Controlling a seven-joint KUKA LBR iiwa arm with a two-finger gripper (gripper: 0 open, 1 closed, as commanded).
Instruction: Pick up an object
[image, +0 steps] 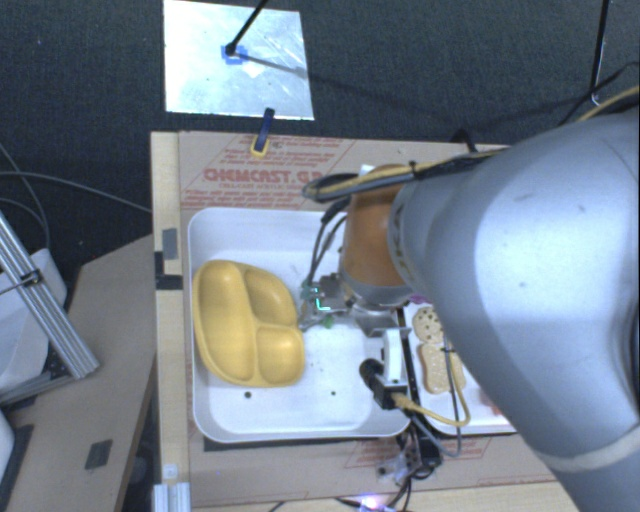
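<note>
A yellow three-compartment dish (245, 320) lies in the left half of the left white bin (300, 415). My gripper (318, 303) reaches down over this bin, right at the dish's right rim, with a small green light on its body. The grey arm with its orange band (370, 240) comes in from the right and hides the bin's upper right part. Whether the gripper touches the dish cannot be made out.
In the right bin (470, 425) lies a tan dotted flat piece (432, 350), mostly covered by the arm. The bench is brown cardboard (260, 170) with a blue and yellow clip (263, 132) at its far edge. A shiny sheet (238, 60) lies beyond.
</note>
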